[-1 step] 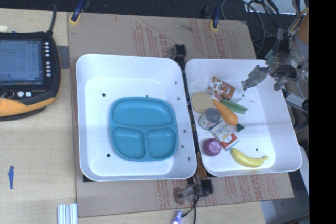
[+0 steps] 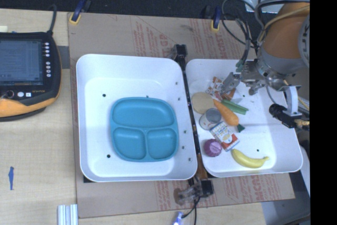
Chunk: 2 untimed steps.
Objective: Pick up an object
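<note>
Lowest in the right bin (image 2: pixel 287 163) lies a banana (image 2: pixel 249 159), with a purple round item (image 2: pixel 212 147), a small carton (image 2: pixel 227 135), a grey can (image 2: pixel 212 116) and a carrot (image 2: pixel 227 111) crowded above it. Over the carrot's upper end hovers the gripper (image 2: pixel 230 83); whether it is spread or closed cannot be told. A clean pick probably means descending straight onto one piece, clear of its neighbours. Cables blur the wrist, and the packet (image 2: pixel 217 85) beneath is half covered.
</note>
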{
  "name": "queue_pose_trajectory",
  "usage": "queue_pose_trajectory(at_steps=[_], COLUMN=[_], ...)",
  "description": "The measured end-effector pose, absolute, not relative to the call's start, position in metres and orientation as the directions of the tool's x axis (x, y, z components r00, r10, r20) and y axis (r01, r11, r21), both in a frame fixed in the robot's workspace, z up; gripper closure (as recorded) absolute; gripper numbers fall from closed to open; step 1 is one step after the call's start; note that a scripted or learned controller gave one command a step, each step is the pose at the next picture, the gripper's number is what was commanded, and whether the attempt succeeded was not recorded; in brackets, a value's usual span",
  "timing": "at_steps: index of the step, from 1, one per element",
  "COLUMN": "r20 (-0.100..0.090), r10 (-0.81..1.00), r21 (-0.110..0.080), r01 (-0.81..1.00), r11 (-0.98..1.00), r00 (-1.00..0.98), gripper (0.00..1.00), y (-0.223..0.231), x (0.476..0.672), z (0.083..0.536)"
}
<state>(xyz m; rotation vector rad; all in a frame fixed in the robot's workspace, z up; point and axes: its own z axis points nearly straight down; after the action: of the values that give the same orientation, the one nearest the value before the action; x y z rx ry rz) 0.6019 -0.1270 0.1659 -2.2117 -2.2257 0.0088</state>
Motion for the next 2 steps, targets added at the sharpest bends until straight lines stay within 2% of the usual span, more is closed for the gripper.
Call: queue_pose_trajectory(at_steps=[1,2], r20=[-0.002,-0.002], r10=[1.000,1.000], r21=[-0.005,-0.012], r01=[1.000,1.000], r11=[0.006,0.009], r00=[-0.006,-0.009], gripper=[0.00,1.00], y=[-0.131,-0.132], x=[0.616,0.615], z=[0.091,0.102])
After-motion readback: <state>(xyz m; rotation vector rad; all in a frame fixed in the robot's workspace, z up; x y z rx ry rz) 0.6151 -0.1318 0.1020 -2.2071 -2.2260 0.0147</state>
